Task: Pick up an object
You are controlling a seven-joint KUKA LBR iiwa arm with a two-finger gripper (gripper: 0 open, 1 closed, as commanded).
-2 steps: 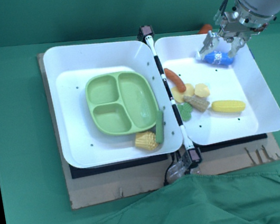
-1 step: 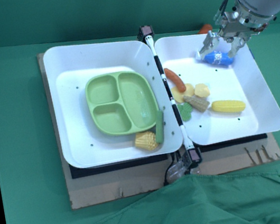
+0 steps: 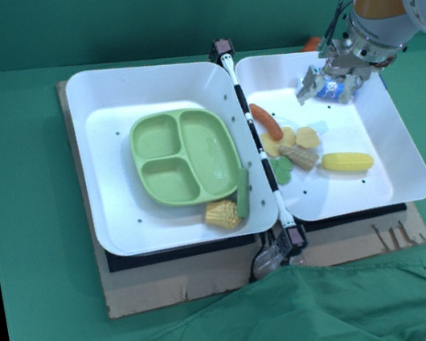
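Green cloth covers bench w/ two white bins. Gripper (image 3: 334, 84) is over right bin (image 3: 390, 134) upper area — fingers spread, a small blue-white object (image 3: 332, 91) seen betw. them. Yellow corn (image 3: 348, 161) lies nearer the front — apart.

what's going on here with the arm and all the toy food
A grey KUKA arm reaches in from the right, its tool over the far part of the right bin, at a small blue object. Whether it grips it is unclear. A sausage, yellow corn and other toy food lie nearer. The left bin holds a green divided plate.
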